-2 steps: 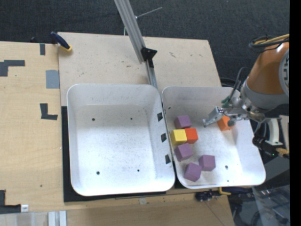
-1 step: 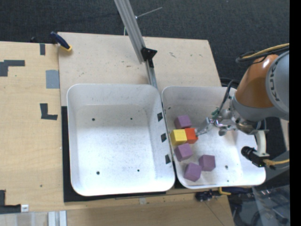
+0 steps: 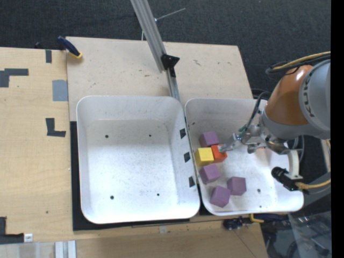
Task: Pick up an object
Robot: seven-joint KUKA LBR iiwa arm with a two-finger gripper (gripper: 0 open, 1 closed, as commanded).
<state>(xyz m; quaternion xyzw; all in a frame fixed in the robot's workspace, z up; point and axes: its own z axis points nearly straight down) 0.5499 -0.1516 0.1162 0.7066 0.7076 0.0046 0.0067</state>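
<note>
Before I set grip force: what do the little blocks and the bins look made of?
The purple blocks, the yellow block and the orange block by the gripper look like matte foam or painted wood: flat colour, no glare, softly rounded edges. It could be either. The right bin and left bin look like moulded white plastic, with smooth rounded rims and a faint sheen.

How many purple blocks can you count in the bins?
4, all in the right bin: one at the cluster's top, one below the yellow block, two nearer the front. The arm may hide others.
</note>
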